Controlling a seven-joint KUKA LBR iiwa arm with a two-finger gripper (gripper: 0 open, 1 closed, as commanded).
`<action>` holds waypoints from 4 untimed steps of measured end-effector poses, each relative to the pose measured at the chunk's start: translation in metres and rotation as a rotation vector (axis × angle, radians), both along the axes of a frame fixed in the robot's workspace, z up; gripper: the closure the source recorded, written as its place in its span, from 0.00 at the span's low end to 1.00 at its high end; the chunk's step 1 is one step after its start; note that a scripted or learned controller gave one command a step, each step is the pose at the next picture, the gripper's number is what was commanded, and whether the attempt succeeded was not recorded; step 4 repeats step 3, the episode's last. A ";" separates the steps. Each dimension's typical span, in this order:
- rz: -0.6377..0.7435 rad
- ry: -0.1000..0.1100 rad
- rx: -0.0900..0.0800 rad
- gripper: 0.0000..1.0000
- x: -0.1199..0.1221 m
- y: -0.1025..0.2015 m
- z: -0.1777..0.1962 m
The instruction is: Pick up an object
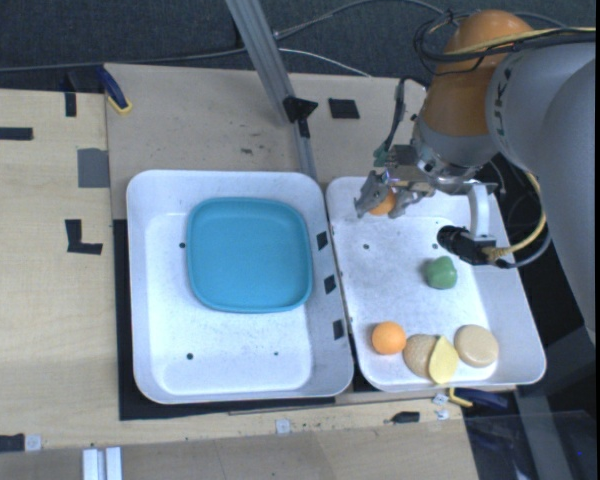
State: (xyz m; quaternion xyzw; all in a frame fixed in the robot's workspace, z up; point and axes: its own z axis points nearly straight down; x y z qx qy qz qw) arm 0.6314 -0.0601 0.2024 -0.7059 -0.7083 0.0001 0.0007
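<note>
My gripper point(383, 199) hangs over the far left corner of the right bin point(380, 268). A small orange object point(381, 207) shows between its two dark fingers, and the gripper is shut on it. Further objects lie in the same bin: a green ball point(441, 272) at mid right, an orange ball point(388, 338) near the front, and next to that a tan round piece point(418, 353), a yellow piece point(442, 361) and a beige round piece point(476, 346).
The left bin point(160, 348) holds a blue square plate point(248, 253). A grey metal post point(270, 58) slants down to the gap between the bins at the back. The arm's black cable fitting point(465, 243) hangs over the right bin's right side.
</note>
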 end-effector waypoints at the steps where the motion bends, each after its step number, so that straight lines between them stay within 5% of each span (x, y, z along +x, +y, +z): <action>1: 0.001 -0.002 0.000 1.00 -0.014 0.052 0.016; 3: 0.001 -0.001 0.000 1.00 -0.025 0.158 0.034; 4: 0.001 -0.001 0.000 1.00 -0.025 0.158 0.034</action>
